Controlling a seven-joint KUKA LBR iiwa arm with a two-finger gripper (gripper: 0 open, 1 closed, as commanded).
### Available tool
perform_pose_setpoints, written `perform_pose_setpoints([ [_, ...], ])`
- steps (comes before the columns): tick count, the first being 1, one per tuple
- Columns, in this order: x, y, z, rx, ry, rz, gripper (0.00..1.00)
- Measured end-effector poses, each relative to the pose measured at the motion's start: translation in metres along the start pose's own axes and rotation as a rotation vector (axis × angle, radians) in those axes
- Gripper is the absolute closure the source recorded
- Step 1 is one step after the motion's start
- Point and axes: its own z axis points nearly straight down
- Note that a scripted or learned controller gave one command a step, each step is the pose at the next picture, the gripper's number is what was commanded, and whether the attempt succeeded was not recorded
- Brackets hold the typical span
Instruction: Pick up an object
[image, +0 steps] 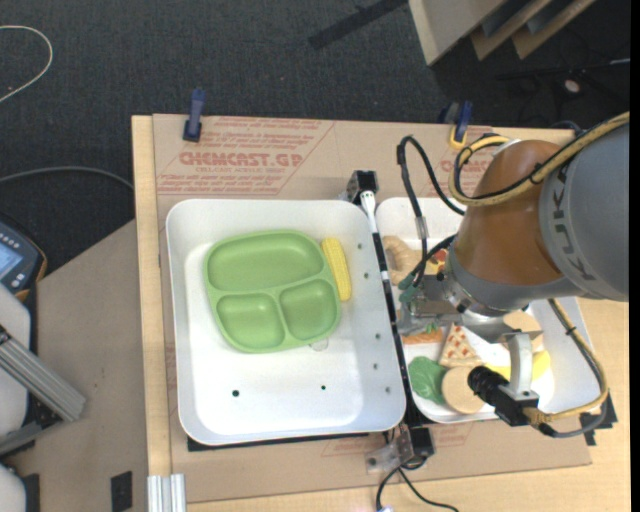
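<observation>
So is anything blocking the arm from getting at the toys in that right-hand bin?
Nothing separate seems to stand in the way. The arm already hangs over the right bin, its own bulk hiding much of it. A pizza slice, a green piece and a round tan piece lie uncovered at its near end.

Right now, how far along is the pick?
Nothing looks picked yet. The grey arm's gripper is low over the right white bin, among the toy food: a green leafy piece, a round tan disc and a pizza slice. The green divided plate and yellow corn cob lie untouched in the left white bin. Grasping and lifting remain.
</observation>
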Motion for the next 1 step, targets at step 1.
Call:
perform_pose_setpoints([
  [1,0.0682,0.0006,-0.0872,-0.005,0.005,-0.01,1.0],
])
